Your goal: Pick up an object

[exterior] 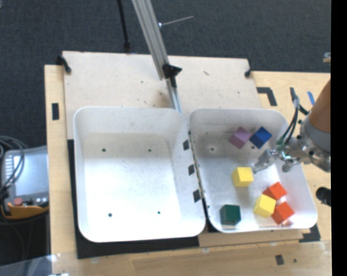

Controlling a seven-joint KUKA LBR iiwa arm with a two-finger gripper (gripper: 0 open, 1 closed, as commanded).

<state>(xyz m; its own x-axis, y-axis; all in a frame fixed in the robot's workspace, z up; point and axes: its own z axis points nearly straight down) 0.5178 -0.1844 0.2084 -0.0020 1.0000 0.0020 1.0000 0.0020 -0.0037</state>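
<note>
The arm reaches in from the right edge of the camera view, its orange band showing just above the wrist, and its gripper (272, 160) hangs over the right bin (219, 125), in that bin's right half. Whether the pincer is wide or narrow cannot be told at this size and angle, and nothing can be seen between it. All the blocks lie in the right bin. A purple block (240, 137) and a blue block (260, 137) sit side by side near the far wall, touching or nearly so, above and left of the gripper. A yellow block (243, 176) lies near the middle of the bin, just below and left of the gripper. Toward the near right corner three blocks cluster together: an orange block (275, 191), a second yellow block (264, 206) and a second orange block (283, 213). A dark green block (230, 214) stands apart by the near wall. The left bin (133, 171) lies beside the right bin, their inner walls touching.
</note>
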